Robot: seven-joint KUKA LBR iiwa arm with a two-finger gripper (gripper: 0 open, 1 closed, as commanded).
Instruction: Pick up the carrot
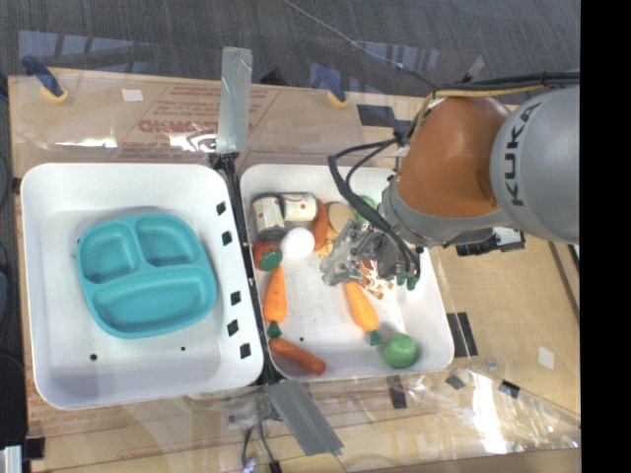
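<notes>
Two orange carrots lie in the right bin (434, 308). One carrot (361, 306) is in the middle, pointing down-right toward a green fruit. The other carrot (275, 295) rests against the bin's left wall. A third orange piece (321, 227) sits farther back, partly hidden by the arm. My gripper (346, 261) hangs over the bin's middle, just above the top end of the middle carrot. Whether it touches that carrot cannot be made out.
The right bin also holds two small cans (284, 211), a white egg (297, 242), a red fruit (266, 255), a reddish sausage-like piece (297, 358) and a green fruit (399, 350). A teal divided plate (148, 272) lies in the left bin (49, 363).
</notes>
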